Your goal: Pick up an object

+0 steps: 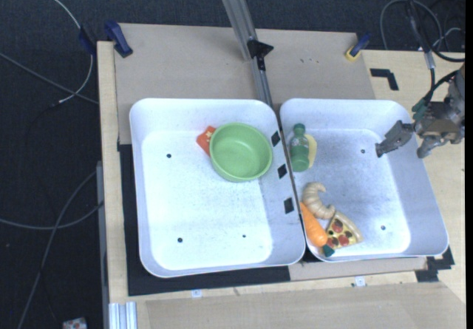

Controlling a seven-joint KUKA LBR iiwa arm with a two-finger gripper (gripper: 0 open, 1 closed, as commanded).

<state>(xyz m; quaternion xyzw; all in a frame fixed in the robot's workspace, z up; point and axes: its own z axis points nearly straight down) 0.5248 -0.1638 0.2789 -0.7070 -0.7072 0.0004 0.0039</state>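
Green bottle (298,147) lies at the right bin's (414,216) left wall, well apart from the claw (409,141), which hangs spread and empty over the right rim; bare floor lies between them.

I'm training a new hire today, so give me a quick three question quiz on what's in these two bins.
1. True or false: the green bowl sits in the left bin.
2. Which lies beside the carrot? A) pizza slice B) spoon C) cup
3. Fill in: the claw hovers over the ____ bin's far edge.

Key: 1 true; 2 A; 3 right.
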